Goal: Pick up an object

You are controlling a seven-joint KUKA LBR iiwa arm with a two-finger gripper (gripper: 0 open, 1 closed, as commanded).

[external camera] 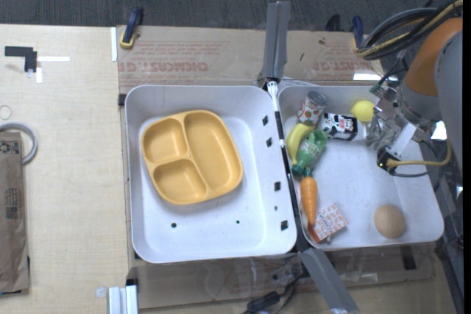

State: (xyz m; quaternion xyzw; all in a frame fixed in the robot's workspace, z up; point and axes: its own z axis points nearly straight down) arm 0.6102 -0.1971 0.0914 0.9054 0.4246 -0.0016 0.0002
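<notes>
One small lemon point(362, 110) sits at the top of the right bin point(419, 232), just beside the hand point(384, 130); it looks light, firm and round, so pinch its middle.

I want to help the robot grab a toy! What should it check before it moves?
1. Things to pick in the right bin: ok; carrot, egg, lemon and more lie there.
2. Gripper over that bin: ok, near its upper right.
3. Gripper free of any load: cannot tell.
4. Nearest target: ok; the lemon is beside the gripper.
5. Room around the lemon: not ok; a black-and-white toy sits close against it.
6. Egg has room: ok, it lies alone.
</notes>
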